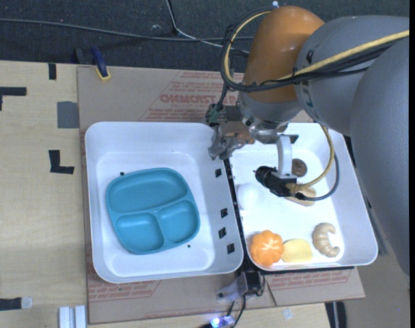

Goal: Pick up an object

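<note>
My gripper (222,144) hangs over the top of the divider between the two white bins, at the upper left corner of the right bin (351,203). Its tip is hard to make out against the bin edge, and I see nothing held in it. Along the front of the right bin lie an orange fruit (265,248), a pale yellow piece (297,251) and a tan croissant-shaped item (326,240). A small white round thing (248,197) lies near the divider, below the gripper. A small brown thing (299,167) sits partly hidden behind the wrist hardware.
The left bin (98,149) holds a blue three-compartment plate (153,209). The big grey arm with its orange band (282,39) covers the right bin's back and right side. Cardboard and a wooden bench surround the bins.
</note>
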